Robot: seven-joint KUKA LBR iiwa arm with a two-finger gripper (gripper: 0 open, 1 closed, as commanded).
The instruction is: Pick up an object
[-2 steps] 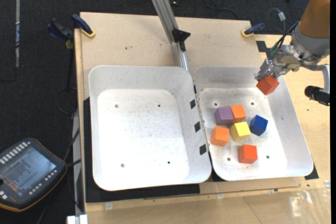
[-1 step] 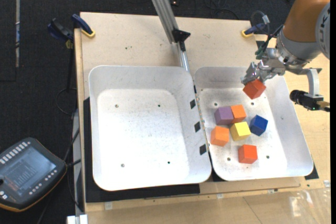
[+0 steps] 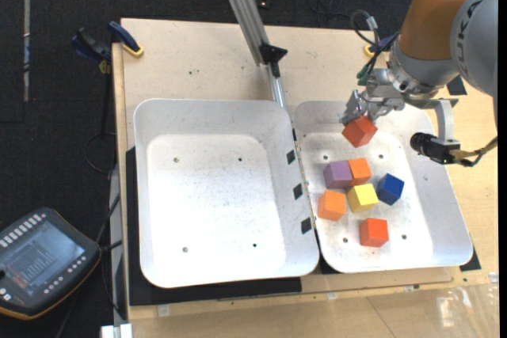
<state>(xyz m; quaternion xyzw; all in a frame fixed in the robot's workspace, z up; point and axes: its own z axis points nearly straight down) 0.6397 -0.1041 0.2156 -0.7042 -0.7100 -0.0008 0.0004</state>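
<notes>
Camera view: end effector [image 3: 364, 112] pinches a tilted red-orange cube [image 3: 359, 131] above the right bin [image 3: 444, 245].

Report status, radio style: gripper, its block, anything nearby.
Gripper over right bin, shut on red-orange block, lifted. Five blocks clustered below, purple block nearest. Path clear.

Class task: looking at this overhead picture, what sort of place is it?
Probably a robotics lab: a robot arm over two white bins, coloured blocks, a teach pendant, loose cables on the floor.
</notes>
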